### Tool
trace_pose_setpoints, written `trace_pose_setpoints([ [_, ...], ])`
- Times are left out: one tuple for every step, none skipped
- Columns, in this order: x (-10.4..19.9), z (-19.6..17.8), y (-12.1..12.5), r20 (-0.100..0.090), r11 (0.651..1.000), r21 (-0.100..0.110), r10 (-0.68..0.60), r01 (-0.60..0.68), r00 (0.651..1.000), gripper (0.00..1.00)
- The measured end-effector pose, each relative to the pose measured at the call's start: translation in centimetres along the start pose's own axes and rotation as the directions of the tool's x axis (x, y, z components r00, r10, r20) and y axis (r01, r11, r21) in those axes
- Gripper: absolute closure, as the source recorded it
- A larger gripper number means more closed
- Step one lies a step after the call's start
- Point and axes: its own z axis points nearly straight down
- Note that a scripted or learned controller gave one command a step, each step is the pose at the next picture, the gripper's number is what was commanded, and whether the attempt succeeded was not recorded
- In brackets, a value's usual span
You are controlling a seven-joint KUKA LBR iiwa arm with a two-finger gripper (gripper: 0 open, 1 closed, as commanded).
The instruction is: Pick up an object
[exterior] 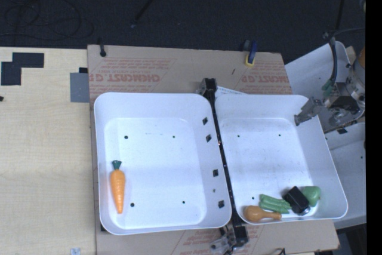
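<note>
Nothing's picked yet, basically at the start. The gripper (310, 109) hangs over the right bin's (271, 128) far right rim, fingers apparently spread and holding nothing. Toy carrot (117, 186) lies in the left bin (149, 107); a gourd (261, 214), green veg (275, 203) and black block (296, 200) crowd the right bin's near corner.

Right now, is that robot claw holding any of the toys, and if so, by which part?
Nothing is held. The gripper sits at the right bin's far right rim with nothing between its fingers. The carrot lies in the left bin.

Orange toy carrot (117, 187), green top up, left bin's lower-left.
</note>
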Motion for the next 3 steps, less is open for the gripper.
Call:
trace_pose_setpoints([
  [4.3, 15.8, 4.1, -0.004, 1.000, 0.009, -0.004, 0.004, 1.000, 0.00],
  [7.9, 18.2, 8.4, -0.001, 1.000, -0.001, -0.004, 0.004, 1.000, 0.00],
  [7.6, 17.0, 8.3, 0.000, 1.000, 0.000, -0.001, 0.001, 1.000, 1.00],
])
